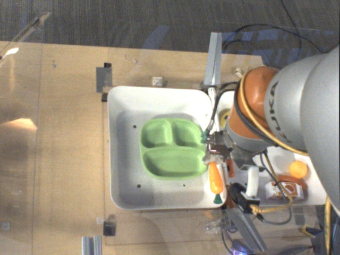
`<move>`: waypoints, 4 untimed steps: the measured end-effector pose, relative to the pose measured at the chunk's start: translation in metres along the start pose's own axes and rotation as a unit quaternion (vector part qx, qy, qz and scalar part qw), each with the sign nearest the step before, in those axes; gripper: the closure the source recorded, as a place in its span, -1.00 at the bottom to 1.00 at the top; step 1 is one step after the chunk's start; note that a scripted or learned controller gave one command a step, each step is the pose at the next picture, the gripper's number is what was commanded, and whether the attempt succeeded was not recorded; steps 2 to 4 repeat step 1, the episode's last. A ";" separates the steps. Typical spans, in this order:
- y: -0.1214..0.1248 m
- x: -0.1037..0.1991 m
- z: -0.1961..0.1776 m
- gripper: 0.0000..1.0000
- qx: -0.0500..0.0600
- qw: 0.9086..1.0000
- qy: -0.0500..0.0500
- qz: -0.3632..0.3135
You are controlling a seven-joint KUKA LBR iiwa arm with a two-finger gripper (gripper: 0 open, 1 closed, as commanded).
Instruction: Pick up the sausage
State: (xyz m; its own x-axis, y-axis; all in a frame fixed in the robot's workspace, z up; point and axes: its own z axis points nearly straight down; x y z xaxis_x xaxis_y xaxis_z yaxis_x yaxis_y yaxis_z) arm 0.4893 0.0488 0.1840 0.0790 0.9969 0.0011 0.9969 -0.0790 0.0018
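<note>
My gripper (217, 152) hangs over the rim between the two bins, at the right edge of the green plate (171, 149), with the orange-banded wrist (255, 110) above it. Just below it an orange carrot (215, 178) with a green tip lies along the rim. Right of the carrot a short reddish-brown piece (230, 168), probably the sausage, shows beside the gripper body. The arm hides most of it. I cannot tell whether the gripper touches either one.
The divided green plate lies in the left bin (123, 158). In the right bin are an orange ball (298, 168), a brown carton (287, 190) and a small white object (252, 181). The arm covers much of that bin.
</note>
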 end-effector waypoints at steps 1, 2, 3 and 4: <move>0.012 -0.030 -0.048 1.00 -0.001 0.991 0.000 0.132; 0.012 -0.030 -0.048 1.00 -0.001 0.991 0.000 0.132; 0.012 -0.030 -0.048 1.00 -0.001 0.991 0.000 0.132; 0.012 -0.030 -0.048 1.00 -0.001 0.991 0.000 0.132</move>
